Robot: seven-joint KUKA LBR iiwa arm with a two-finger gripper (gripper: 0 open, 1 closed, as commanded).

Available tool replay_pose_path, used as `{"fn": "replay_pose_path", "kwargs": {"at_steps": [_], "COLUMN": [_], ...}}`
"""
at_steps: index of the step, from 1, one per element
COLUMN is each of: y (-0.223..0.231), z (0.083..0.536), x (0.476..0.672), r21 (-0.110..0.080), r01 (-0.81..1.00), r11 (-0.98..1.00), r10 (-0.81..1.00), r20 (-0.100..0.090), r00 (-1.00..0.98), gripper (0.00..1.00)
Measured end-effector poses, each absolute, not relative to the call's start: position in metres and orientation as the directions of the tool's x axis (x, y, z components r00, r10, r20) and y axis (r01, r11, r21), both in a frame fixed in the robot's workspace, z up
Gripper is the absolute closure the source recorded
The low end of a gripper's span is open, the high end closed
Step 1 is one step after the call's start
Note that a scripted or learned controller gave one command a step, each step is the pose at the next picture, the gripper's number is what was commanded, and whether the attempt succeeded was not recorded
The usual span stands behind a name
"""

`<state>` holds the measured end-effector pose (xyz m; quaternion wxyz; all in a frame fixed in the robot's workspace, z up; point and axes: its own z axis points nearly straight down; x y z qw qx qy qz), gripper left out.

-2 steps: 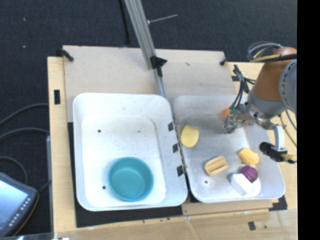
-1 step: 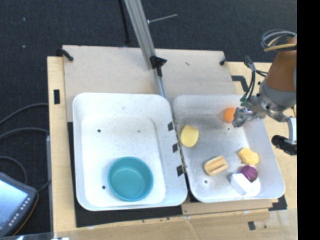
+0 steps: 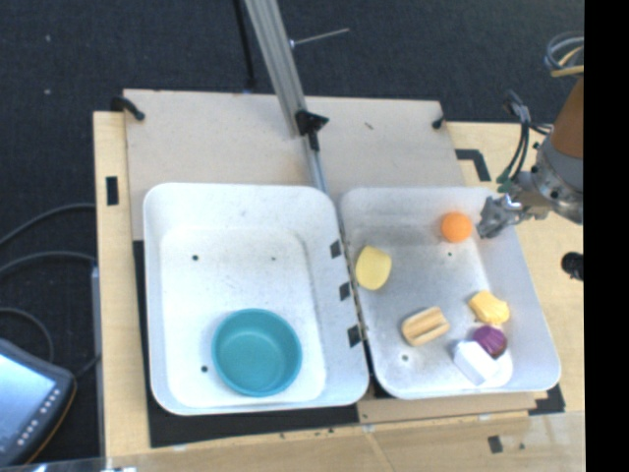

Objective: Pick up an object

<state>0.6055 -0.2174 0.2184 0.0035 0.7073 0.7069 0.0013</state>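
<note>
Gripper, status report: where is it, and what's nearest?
Gripper at right bin's far right edge, nothing seen between its fingers. Orange ball just left of it, not lifted. Nothing between them.

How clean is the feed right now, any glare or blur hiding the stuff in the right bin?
Camera view: even, soft lighting with faint shadows; the right bin is bright but not blown out. The orange ball and yellow piece read clearly, edges slightly soft. The gripper beside the ball is small and blurry.
</note>
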Motion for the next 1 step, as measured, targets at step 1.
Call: {"fn": "replay_pose_path", "kwargs": {"at_steps": [1], "y": [-0.219], "z": [0.2681], "x": [0.6068], "r21": [0.007], "r01": [1.0], "r11": [0.003], "r10": [1.0], "r20": [-0.003], "r00": [-0.003], "gripper": [1.0]}}
